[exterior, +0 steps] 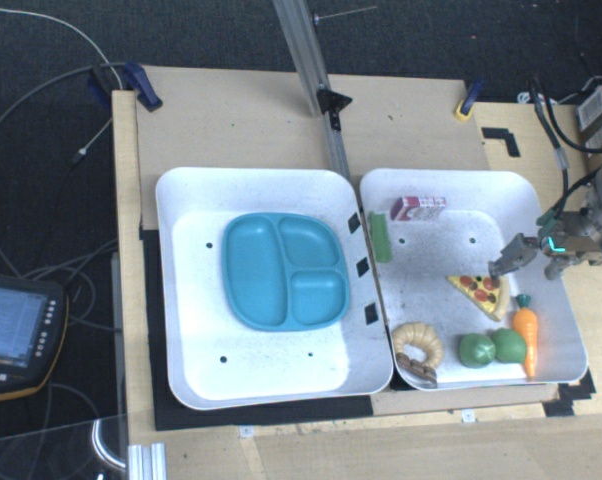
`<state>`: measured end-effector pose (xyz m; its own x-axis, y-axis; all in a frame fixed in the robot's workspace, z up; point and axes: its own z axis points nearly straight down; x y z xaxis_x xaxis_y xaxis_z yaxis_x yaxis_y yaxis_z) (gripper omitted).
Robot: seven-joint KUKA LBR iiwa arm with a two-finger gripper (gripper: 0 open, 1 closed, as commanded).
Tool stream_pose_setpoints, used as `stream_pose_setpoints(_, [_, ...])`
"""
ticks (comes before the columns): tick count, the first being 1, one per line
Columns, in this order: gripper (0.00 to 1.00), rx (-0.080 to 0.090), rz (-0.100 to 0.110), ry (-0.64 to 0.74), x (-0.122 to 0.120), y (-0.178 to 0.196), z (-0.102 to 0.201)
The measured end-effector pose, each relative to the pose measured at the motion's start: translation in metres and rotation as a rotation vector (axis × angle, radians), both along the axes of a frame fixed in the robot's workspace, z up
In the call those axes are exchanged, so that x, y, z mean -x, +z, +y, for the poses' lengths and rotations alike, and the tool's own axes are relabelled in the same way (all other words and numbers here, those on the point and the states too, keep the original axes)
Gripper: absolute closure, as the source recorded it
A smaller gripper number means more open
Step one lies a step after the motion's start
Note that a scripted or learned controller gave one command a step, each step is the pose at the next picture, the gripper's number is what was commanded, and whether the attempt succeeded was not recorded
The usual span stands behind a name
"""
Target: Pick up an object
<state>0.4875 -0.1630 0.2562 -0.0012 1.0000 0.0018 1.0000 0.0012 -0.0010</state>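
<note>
Evidently the likeliest target is the pizza slice point(479, 292), a small flat wedge lying on the floor of the right bin point(451, 243) toward its right side, just below and left of the gripper point(529, 251). It looks like a light, stiff plastic toy with a smooth, possibly slick top; being so flat, it offers little height, so I would judge the best hold to be across its narrow width, fingers set low against the bin floor. Whether the gripper's fingers are spread or pressed together cannot be told from this angle (the hand is dark and seen partly side-on); nothing is visible between them.

Just beside the slice to the lower right lies an orange carrot point(526, 337), slim and tapered, and next to it a green pepper point(489, 349), lumpy and rounded, probably easier to close on than the wedge. A tan ring-shaped pastry point(418, 346) sits at the bin's front left corner. Near the back wall lies a small red-and-white carton point(418, 207), boxy with flat faces, and a green block point(380, 237) rests against the left wall.

The left bin point(191, 268) holds a teal divided tray point(284, 271), glossy with three shallow compartments.
</note>
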Motion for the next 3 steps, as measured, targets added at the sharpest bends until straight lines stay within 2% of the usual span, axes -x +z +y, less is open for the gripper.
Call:
stream_pose_setpoints(1, [0.00,-0.001,0.006,-0.001,-0.005,-0.061,0.000])
stream_pose_setpoints(3, [0.00,-0.002,0.005,-0.001,-0.006,-0.162,0.012])
